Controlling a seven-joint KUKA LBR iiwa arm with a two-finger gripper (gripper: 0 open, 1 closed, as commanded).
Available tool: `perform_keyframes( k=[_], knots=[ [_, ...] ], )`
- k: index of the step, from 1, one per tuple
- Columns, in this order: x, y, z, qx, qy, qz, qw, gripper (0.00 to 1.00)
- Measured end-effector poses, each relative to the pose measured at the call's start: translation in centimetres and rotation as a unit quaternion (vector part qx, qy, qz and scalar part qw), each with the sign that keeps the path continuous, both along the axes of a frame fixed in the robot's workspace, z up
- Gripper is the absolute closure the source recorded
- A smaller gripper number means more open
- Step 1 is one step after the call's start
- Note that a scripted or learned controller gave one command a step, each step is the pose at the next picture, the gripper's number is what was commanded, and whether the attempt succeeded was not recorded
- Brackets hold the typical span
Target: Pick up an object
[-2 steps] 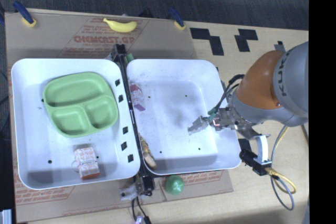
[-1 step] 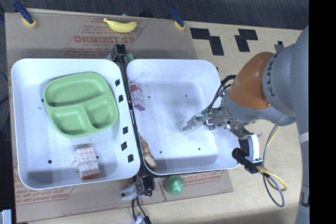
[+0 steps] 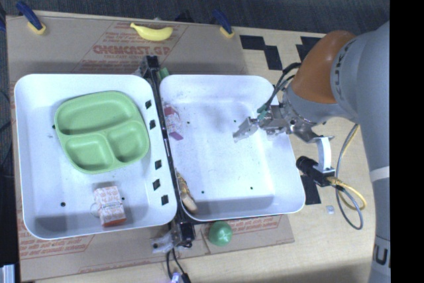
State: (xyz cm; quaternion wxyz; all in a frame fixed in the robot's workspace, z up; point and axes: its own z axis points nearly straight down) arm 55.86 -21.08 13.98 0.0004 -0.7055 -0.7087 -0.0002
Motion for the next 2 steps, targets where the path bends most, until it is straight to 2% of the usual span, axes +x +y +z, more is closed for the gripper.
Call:
perform_keyframes(
  k=[1,2],
  knots=[
    [5.2,0.0,2.6,-0.0002,0.0,0.0,1.0,0.0],
    [0.0,0.0,6.2,0.0001,0.001,0.0,1.0,0.0]
  ],
)
